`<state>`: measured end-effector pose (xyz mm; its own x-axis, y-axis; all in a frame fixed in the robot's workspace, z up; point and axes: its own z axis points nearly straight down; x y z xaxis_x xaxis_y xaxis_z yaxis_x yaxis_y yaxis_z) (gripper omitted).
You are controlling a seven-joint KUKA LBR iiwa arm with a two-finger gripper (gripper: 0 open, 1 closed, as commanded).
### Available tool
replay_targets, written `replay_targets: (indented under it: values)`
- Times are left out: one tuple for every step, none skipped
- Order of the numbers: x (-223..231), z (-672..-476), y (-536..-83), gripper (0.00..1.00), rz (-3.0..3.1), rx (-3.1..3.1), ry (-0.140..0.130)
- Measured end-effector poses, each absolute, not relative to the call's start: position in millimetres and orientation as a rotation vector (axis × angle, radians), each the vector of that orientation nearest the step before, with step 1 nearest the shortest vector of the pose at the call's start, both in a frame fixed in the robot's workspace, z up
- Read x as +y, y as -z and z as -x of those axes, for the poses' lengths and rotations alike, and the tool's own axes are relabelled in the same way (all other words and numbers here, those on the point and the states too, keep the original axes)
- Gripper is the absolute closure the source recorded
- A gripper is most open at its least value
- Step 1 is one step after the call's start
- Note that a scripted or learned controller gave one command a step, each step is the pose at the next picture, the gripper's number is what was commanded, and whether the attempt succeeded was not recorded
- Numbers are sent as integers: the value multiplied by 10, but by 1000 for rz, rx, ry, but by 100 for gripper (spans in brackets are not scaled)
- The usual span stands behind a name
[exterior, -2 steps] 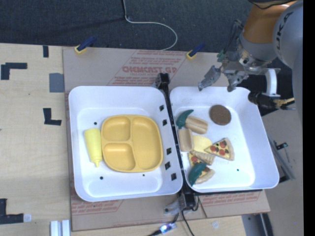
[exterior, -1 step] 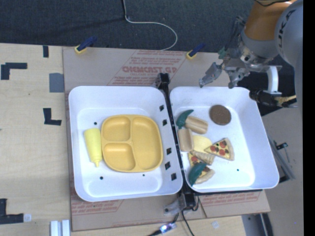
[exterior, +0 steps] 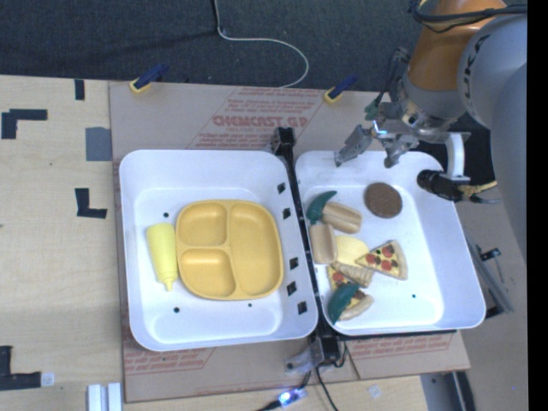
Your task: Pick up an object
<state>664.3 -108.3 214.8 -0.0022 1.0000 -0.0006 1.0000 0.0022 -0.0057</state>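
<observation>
Hovering over the right bin, I am keeping my jaws spread open and gripping nothing, above its rim at about twelve o'clock. The toy food is lying below me toward six o'clock: a brown round patty nearest, a bread roll at its nine o'clock, and a pizza slice farther down in a cluster with other pieces. In the left bin, a yellow divided plate is sitting with a yellow bottle at its nine o'clock.
</observation>
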Motion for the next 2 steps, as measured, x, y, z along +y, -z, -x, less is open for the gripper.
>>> replay_targets:
  values:
    - [-1111, -6606, -1507, 0, 2216, -2220, -9]
    - [-1185, -6573, -923, 0, 2221, -2221, -2]
